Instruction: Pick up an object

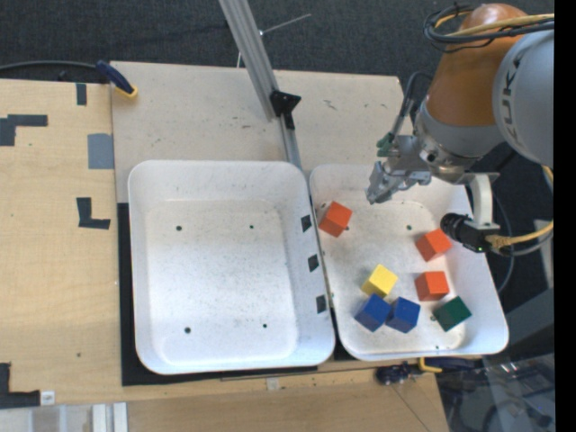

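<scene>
Pale wooden bench [54,268] under an overhead camera carries two shallow white plastic bins side by side. Over the far end of the right-hand bin [481,336] hangs the grey two-finger gripper [382,190] of the grey-and-orange arm [477,70], nothing visibly between its fingers; how far they are parted cannot be told. One small orange cube [336,218] lies just left of it. Nearer the camera sit two more orange cubes [433,244] [432,284], a yellow cube [381,280], two touching blue cubes [372,313] [403,314] and a green cube [452,313]. The left-hand bin [216,268] sits alongside.
</scene>
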Available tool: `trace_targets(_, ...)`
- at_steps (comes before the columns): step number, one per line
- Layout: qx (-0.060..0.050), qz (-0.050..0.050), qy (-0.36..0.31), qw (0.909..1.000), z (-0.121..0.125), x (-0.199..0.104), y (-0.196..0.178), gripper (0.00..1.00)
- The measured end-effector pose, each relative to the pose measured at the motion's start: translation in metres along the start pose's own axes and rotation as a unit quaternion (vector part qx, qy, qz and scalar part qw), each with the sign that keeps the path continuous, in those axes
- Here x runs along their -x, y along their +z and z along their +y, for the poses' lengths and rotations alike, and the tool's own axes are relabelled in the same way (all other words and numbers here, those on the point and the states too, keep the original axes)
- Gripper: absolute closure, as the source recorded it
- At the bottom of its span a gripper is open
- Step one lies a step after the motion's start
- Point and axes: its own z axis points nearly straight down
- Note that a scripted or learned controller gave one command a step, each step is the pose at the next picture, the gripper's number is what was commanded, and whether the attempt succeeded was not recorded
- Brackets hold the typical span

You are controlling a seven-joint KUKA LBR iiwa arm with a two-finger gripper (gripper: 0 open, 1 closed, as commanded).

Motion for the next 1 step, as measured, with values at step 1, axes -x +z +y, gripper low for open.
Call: trace_targets(1, 0.000, 0.001, -0.001, 1.0000, -0.0065, -0.0545, -0.0019, 1.00)
